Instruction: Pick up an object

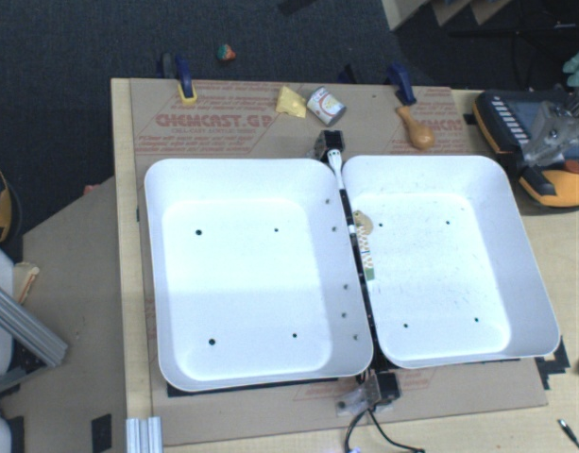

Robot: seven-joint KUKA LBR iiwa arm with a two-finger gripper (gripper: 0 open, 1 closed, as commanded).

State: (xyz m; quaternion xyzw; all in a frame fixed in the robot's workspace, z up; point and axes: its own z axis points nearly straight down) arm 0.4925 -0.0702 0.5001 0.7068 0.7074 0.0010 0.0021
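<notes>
Gripper state is something you cannot tell from this view, so plan from the arm's entry on the right. You have the left bin (242,281) and the right bin (440,281) side by side. The likeliest target is a small tan-and-green object (364,239) on the right bin's left wall, against the seam. Its long axis runs along that seam, so you'd probably reach across the right bin and close crosswise to it

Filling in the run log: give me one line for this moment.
bins: left bin, right bin side by side | loose items: yellow piece, small box, wooden piece behind bins on board | pick: not yet done
</notes>
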